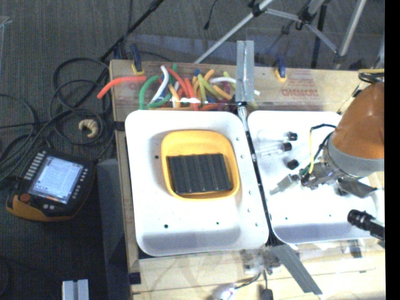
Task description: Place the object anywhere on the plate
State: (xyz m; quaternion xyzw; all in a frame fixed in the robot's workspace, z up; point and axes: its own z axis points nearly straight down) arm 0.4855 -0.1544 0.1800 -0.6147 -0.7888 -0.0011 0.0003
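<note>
Glossy yellow plate [167, 149], ribbed dark object [199, 173]

This is looking like a robotics lab. A wooden bench [294, 83] is carrying two white bins [187, 236], clamped at its far edge. Far to the left of the gripper [294, 181], a teach pendant [47, 185] is lying on dark carpet among black cables [69, 83]. Beyond the gripper, tripod legs [294, 11] are standing behind the bench, and coloured tubes [181, 87] are lying heaped along its back

Yellow plate [199, 141] carries dark ridged block [199, 172] – bare rim around; left bin [187, 233] floor open.
</note>
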